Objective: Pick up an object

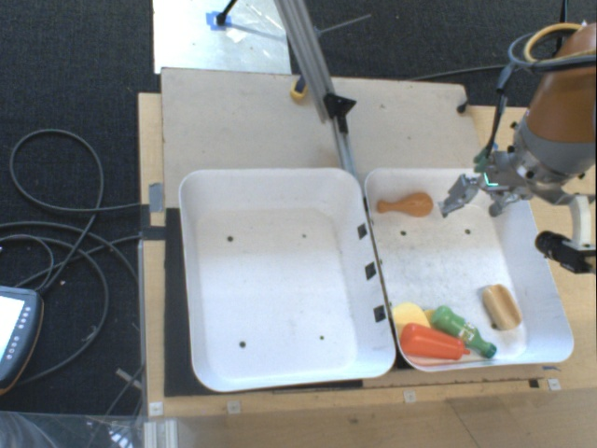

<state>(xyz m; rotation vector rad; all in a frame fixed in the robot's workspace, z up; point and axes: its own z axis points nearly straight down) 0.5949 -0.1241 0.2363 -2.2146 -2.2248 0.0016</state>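
Grey arm (546,152), orange band (564,101)

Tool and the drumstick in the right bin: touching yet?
Apart. In the camera view a strip of white bin floor shows between the tool and the drumstick, which lies alone near the right bin's far wall.

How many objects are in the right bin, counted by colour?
Brown or tan: 2, the drumstick and the bread roll
Yellow: 1, the yellow piece
Orange-red: 1, the carrot
Green: 1, the green bottle
Total: 5
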